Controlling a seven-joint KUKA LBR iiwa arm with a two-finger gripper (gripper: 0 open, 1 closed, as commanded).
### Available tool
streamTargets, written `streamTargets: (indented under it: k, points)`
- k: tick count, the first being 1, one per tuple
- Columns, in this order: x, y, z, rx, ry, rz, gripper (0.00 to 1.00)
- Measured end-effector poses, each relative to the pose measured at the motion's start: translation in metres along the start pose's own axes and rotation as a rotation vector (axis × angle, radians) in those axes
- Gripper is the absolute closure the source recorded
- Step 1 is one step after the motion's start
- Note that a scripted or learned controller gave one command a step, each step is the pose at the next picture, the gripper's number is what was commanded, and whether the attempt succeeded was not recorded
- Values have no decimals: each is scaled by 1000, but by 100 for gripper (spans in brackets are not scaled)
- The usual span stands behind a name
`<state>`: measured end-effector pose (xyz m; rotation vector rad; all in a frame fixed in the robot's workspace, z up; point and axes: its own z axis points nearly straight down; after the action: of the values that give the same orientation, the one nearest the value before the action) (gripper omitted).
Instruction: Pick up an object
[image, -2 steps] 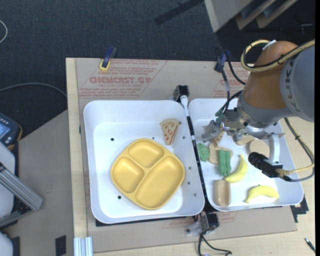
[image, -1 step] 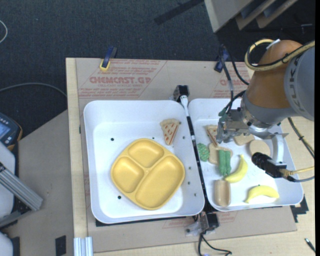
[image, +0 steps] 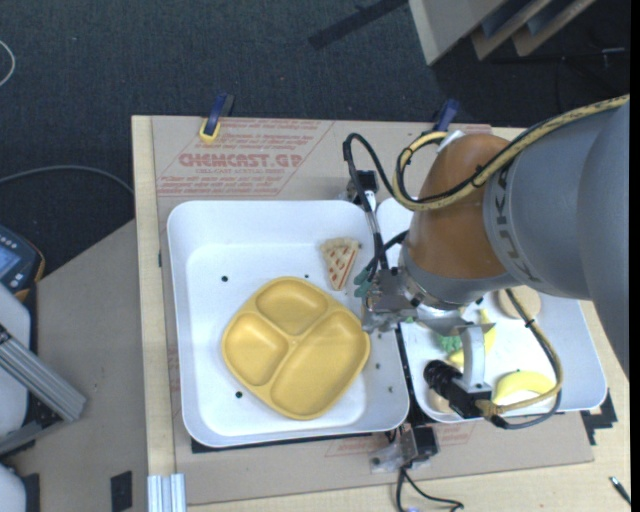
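A yellow three-compartment plate (image: 295, 345) lies in the left white bin (image: 185, 300), towards its front right. A tan waffle-patterned wedge (image: 340, 262) lies just behind the plate, near the bin's right wall. My gripper (image: 378, 305) is low at the wall between the two bins, by the plate's right rim and just in front of the wedge. The wrist and cables hide its tips. In the right bin (image: 592, 372) lie a yellow curved object (image: 522, 385) and a small green piece (image: 455, 345), partly under the arm.
The grey arm with its orange band (image: 455, 215) covers most of the right bin. Both bins sit on a board with red lettering (image: 240, 158), held by blue clamps (image: 213, 115) at the back. Black cables (image: 360, 165) loop beside the wrist.
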<state>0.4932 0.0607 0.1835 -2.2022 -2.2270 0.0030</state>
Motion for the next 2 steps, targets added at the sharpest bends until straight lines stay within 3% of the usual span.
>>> streamTargets:
  k: [1, 2]
  points:
    - [-17, -15, -262, -28, -3, 9, 100]
    - [11, -16, -133, 2, -6, 11, 100]
